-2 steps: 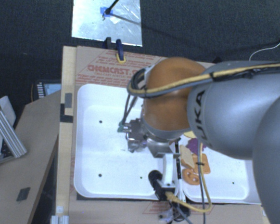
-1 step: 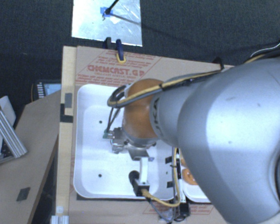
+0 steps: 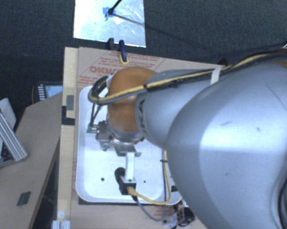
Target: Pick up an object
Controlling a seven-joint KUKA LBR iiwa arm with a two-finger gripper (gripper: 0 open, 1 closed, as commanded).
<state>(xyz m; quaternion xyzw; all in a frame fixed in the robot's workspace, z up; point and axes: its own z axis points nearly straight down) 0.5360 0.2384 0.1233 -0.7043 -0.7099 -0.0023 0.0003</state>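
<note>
The big grey arm (image 3: 230, 143) is closest to us. It fills the right side and the lower right corner of the picture, and it looks very large. It stretches in toward the middle left. Its orange band (image 3: 125, 93) sits just left of the middle and looks round like a ball. A yellow cable (image 3: 186, 73) runs along the top of the arm and loops down beside the band.

Right under the orange band is the gripper (image 3: 111, 139), a grey metal part that points down into a white bin (image 3: 81, 173). The gripper is over the upper half of the bin. From up here I cannot tell if it is squeezed tight, let go, or has something in it.

The bin is shallow with round corners. It lies left of the middle and runs down to the lower middle. The arm covers its right side. The bare floor at the lower left of the bin has two tiny dark dots (image 3: 102, 178). I cannot tell where an object to pick up lies.

The bin sits on a brown cardboard sheet (image 3: 137, 64) with red print along its top. A small blue clip (image 3: 122, 46) grips the top edge of the cardboard. Above it, in the upper left, a shiny silver sheet (image 3: 109, 15) lies on the dark floor (image 3: 31, 28). At the left is a pale brown board (image 3: 38, 138), and a silver metal bar (image 3: 3, 130) slants across the left edge. Thin wires (image 3: 174, 221) hang just below the bin at the bottom
</note>
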